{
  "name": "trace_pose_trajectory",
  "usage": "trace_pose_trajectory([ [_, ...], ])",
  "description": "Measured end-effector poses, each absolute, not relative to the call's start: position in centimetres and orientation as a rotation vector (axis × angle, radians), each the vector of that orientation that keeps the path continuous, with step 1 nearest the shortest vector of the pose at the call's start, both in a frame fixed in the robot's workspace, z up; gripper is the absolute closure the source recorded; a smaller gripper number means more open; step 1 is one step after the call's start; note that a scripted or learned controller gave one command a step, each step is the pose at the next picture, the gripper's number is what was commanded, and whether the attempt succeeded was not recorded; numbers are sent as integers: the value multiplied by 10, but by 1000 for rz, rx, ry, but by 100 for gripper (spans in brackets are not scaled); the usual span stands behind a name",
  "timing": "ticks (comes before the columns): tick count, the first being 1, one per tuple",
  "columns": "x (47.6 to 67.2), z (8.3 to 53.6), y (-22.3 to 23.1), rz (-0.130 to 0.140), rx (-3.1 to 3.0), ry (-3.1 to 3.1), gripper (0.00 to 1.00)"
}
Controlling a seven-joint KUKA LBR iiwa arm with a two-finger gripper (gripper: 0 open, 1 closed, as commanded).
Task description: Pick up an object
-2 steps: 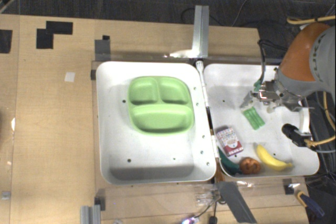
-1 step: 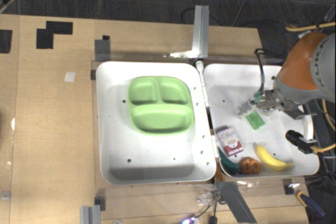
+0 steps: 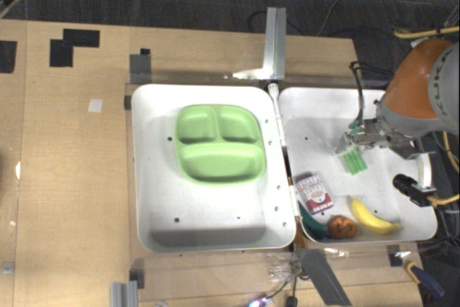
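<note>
My gripper (image 3: pixel 351 145) hangs over the middle of the right bin (image 3: pixel 316 108), reaching in from the right. A small green ribbed object (image 3: pixel 356 162) sits directly under its tip; I cannot tell whether the two touch. Nearer the bin's front lie a yellow banana (image 3: pixel 374 216), a reddish-brown round fruit (image 3: pixel 343 227), a small red and white packet (image 3: pixel 313 190) and a dark teal item (image 3: pixel 312 221) under the packet's front edge.
The left bin (image 3: pixel 154 154) holds a light green divided plate (image 3: pixel 218 142). A metal post (image 3: pixel 275 43) stands behind the seam between the bins. The wrist with its orange band (image 3: pixel 417 79) is over the right bin's far right side.
</note>
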State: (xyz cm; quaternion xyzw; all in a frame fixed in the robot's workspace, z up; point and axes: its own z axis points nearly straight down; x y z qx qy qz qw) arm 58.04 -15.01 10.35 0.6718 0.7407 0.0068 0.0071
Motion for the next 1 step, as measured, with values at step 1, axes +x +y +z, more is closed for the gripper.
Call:
trace_pose_trajectory([
  [1, 618, 220, -75, 8, 1944, 2461, 100],
])
